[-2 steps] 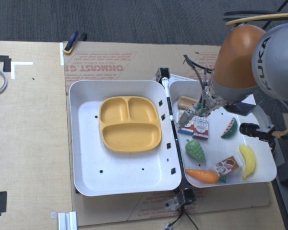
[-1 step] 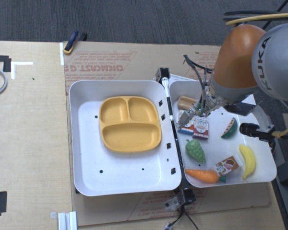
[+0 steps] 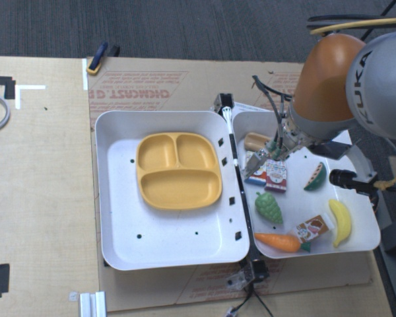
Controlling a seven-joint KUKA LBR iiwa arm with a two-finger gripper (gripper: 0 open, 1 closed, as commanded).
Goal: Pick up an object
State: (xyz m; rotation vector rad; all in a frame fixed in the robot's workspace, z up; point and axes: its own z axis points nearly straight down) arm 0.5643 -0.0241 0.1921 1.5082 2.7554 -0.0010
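The tool (image 3: 267, 156) is seen low over the right bin (image 3: 363, 242), directly above the small red-and-white carton (image 3: 275, 176); whether its jaws are apart or together cannot be told. The carton is taken as the likely target. It lies flat, long axis running roughly up-down in view, slightly tilted. Risk noted: the bread roll (image 3: 256, 140) sits just behind the carton and the green grapes (image 3: 268, 207) just in front, so either could be nudged or the flat carton could slip out.
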